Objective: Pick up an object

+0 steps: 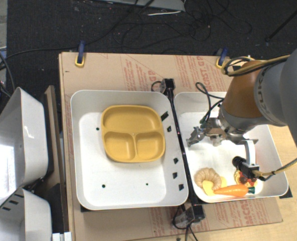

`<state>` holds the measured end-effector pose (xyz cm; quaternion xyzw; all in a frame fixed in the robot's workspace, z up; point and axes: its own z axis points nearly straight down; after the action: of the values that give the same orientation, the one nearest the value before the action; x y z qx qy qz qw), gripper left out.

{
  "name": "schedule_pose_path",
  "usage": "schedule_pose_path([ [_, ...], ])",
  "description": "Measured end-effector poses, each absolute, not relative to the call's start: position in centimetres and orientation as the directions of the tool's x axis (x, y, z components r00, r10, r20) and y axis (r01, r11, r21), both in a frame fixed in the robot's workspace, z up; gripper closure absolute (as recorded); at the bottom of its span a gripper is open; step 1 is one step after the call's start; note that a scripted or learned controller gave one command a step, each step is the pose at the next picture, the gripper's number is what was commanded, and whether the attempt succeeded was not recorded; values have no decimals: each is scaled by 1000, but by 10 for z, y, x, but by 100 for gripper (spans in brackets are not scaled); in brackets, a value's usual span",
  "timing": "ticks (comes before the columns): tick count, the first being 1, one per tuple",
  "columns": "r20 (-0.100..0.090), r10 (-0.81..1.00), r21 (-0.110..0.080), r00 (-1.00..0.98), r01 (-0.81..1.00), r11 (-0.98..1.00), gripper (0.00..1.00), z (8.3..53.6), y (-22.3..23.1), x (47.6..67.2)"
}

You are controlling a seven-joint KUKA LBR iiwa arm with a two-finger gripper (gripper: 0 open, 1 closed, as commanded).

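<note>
Carrot (231, 189), orange, smooth and tapered, lying flat near the front wall of the right bin (276, 147), touching a pale ridged croissant-shaped toy (207, 175) and a yellow piece (207, 186) on its left. Gripper (194, 136) of grey metal, hanging over the bin's left part, well apart from the carrot and further back. Fingers (192, 140) seeming spread with nothing between, but too small to tell surely. Left bin (81, 149) bearing a yellow plastic tray (133, 133), rounded, with three compartments.

Orange carrot (231, 189), tan croissant (207, 175), lying in right bin's near corner
</note>
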<state>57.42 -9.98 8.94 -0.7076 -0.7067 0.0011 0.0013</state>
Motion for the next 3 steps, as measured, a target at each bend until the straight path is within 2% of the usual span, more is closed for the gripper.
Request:
schedule_pose_path([
  [1, 0, 1000, 0, 3, 1000, -3, 100, 102, -100, 575],
  [2, -1, 1000, 5, -2, 1000, 2, 100, 158, -102, 586],
  [3, -1, 1000, 3, -3, 1000, 3, 100, 200, -99, 585],
])
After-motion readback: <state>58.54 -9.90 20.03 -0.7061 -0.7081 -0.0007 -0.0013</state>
